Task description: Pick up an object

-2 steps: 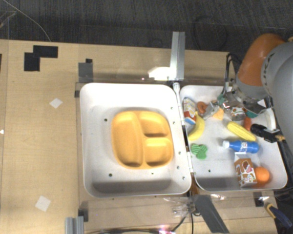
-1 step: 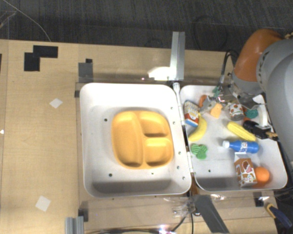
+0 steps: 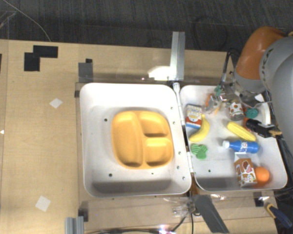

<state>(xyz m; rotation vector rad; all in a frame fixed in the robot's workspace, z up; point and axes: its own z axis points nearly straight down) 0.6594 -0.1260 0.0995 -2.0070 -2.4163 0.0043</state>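
Note:
My gripper [image 3: 218,97] reaches in from the right and hangs low over the back of the right bin [image 3: 278,182]. Just under and beside it lie a small red and white carton [image 3: 193,115], a brown can [image 3: 236,110] and a teal piece [image 3: 252,113]. Further forward are a banana [image 3: 201,129], a yellow corn cob [image 3: 240,130], a blue bottle [image 3: 241,146] and a green toy [image 3: 200,151]. A brown carton [image 3: 244,171] and an orange ball [image 3: 262,175] sit at the front right corner. The arm hides the bin's back right part.
The left bin [image 3: 95,169] holds a yellow divided tray [image 3: 140,138] in its middle. A metal post [image 3: 177,57] stands behind the wall between the bins. Cables run along the bench's front edge near the bins [image 3: 185,213].

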